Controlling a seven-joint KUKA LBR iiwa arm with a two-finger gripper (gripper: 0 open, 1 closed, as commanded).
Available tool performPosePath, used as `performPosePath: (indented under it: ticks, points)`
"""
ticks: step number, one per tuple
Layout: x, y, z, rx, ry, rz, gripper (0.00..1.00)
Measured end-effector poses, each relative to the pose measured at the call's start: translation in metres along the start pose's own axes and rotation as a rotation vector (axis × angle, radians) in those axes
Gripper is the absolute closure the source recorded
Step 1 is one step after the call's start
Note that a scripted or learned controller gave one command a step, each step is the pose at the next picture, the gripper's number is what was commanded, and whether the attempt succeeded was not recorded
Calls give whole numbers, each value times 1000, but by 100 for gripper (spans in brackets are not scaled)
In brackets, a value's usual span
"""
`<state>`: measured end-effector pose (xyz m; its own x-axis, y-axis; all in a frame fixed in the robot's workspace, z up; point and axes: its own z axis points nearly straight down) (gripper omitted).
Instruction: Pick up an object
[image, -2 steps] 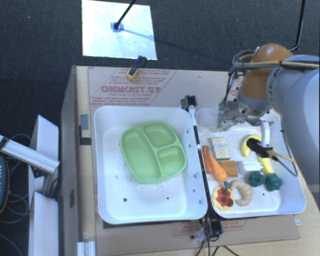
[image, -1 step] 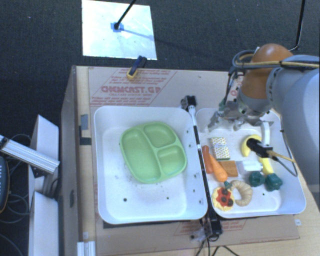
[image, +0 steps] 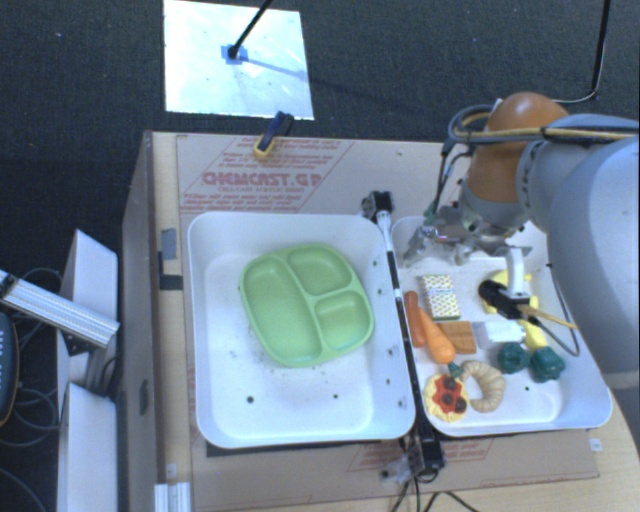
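While pincer (image: 437, 238) hovers, carrot (image: 432, 336) lying lengthwise, tip up-left

Both bins are white: the left bin (image: 215, 330) carries a pale green divided tray (image: 305, 303), while the right bin (image: 575, 395) holds an orange carrot (image: 428, 330), a small block with a speckled yellow-and-white pattern (image: 440, 296), a tan cracker (image: 459, 335), a beige croissant (image: 485, 384), a yellow disc with red topping (image: 445, 396) and two dark teal pieces (image: 530, 360). The arm (image: 570, 190) is grey with an orange band (image: 510, 150), and the bench (image: 270, 175) is brown board with red lettering.
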<state>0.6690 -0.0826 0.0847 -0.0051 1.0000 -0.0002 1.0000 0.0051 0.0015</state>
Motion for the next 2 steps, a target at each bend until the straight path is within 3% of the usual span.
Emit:
performPosePath:
  ticks: [1, 2]
  points:
    - [0, 1, -11, -3, 0, -2, 100]
    - [0, 1, -11, -3, 0, -2, 0]
